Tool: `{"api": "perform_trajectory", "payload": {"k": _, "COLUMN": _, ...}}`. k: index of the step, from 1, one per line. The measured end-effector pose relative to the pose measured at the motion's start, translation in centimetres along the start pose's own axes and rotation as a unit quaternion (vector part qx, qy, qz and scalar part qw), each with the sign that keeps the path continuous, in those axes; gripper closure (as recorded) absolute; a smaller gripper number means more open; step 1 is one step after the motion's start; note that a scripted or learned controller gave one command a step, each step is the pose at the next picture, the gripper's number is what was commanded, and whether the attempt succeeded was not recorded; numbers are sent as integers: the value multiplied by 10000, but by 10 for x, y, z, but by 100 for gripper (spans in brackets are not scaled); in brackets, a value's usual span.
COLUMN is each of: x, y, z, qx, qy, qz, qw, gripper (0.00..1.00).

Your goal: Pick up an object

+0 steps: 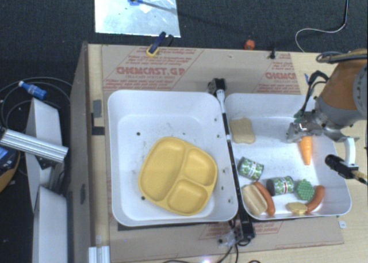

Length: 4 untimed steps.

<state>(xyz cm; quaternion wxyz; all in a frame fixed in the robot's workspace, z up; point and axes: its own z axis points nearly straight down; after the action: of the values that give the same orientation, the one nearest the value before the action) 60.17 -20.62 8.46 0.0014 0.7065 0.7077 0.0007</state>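
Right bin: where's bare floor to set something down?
Right bin: bare along the back wall, and mid-floor between bread and carrot. Front is crowded: cans, hot dog, sausage. Gripper sits at the carrot's top.

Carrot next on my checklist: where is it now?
In the camera view, the carrot lies in the right bin, near its right wall, just below the claw, above the broccoli.

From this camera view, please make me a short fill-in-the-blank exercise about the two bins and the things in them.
1. The yellow divided tray lies in the ______ bin.
2. The claw is just above the top end of the ______.
3. The hot dog lies near the right bin's ______ edge.

Missing words: left; carrot; front
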Motion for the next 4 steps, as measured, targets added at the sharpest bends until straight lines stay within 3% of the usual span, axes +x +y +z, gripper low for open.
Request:
{"api": "perform_trajectory", "payload": {"k": 1, "x": -1, "y": -18, "z": -106, "qx": -10, "qy": -7, "qz": 5, "qw": 10000, "gripper": 0}}
{"api": "perform_trajectory", "payload": {"k": 2, "x": 0, "y": -18, "z": -17, "qx": 18, "qy": 5, "qz": 5, "qw": 10000, "gripper": 0}}
{"api": "perform_trajectory", "payload": {"k": 3, "x": 0, "y": -16, "z": -28, "qx": -4, "qy": -3, "qz": 0, "qw": 10000, "gripper": 100}}
{"api": "perform_trajectory", "payload": {"k": 4, "x": 0, "y": -53, "z": -19, "qx": 12, "qy": 2, "qz": 5, "qw": 10000, "gripper": 100}}
